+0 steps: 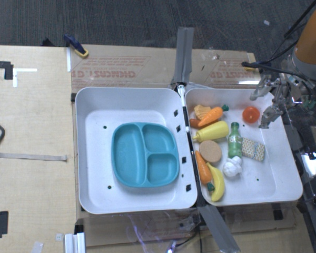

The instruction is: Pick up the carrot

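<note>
Two carrots sit in your right bin (284, 186), the upper carrot (210, 116) untouched; your gripper (268, 105) hovers open and empty, so approach step—move left, descend.

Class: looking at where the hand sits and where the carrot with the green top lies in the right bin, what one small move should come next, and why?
Probably shift the hand left across the right bin until it is above the carrot. The hand sits near the bin's upper right edge, beside the tomato, apart from the carrot, which lies against the left wall above the yellow bottle. Nothing shows between its fingers.
</note>
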Controlling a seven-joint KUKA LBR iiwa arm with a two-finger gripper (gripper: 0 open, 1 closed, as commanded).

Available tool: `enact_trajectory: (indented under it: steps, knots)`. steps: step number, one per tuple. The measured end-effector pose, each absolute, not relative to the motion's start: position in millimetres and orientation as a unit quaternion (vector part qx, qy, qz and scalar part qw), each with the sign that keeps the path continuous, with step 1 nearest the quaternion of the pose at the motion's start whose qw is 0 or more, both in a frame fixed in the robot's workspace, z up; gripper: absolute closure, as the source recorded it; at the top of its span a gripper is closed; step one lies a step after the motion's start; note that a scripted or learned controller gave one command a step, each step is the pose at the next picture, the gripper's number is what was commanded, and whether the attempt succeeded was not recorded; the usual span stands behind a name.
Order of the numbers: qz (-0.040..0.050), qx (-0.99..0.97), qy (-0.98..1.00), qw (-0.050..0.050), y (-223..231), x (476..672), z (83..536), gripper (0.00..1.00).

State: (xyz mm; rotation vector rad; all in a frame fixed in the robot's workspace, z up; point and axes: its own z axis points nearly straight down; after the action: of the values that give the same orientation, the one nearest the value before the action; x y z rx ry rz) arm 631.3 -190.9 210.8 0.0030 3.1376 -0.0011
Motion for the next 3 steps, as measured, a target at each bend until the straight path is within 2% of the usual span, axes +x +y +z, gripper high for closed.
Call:
enact_trajectory:
  steps: [1, 2, 3]
  knots:
    - [0.0001, -0.058, 0.998, 0.002, -108.2, 643.8, 136.6, 0.00]
    - [-0.0016, -0.013, 1.000, 0.004, -105.9, 650.2, 100.4, 0.00]
    - [-0.0026, -0.014, 1.000, 0.012, -105.2, 653.8, 112.6, 1.00]
